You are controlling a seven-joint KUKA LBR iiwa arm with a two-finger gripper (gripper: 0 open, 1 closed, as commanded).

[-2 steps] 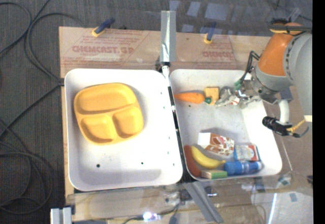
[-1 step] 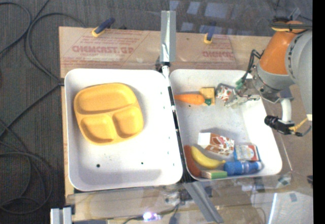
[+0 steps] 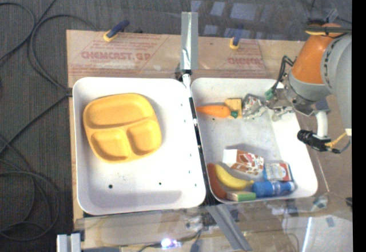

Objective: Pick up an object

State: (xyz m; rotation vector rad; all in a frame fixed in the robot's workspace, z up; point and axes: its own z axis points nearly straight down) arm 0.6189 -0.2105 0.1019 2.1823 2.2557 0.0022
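In the right bin [image 3: 286, 136], an orange carrot [image 3: 213, 111] with a green top lies near the back left corner. A small yellow block [image 3: 233, 103] sits just behind the carrot's green end. My gripper [image 3: 253, 106] is low in the bin, right beside the block and the carrot top, reaching in from the right. At the bin's front lie a yellow banana [image 3: 233, 178], a white and red carton [image 3: 247, 160], a smaller carton [image 3: 278, 171] and a blue bottle [image 3: 273, 188].
The left bin [image 3: 103, 188] holds a yellow divided tray [image 3: 122, 126] at its back left. A raised divider [image 3: 195, 131] separates the two bins. The grey arm with its orange band [image 3: 311, 62] stands over the right bin's back right corner.
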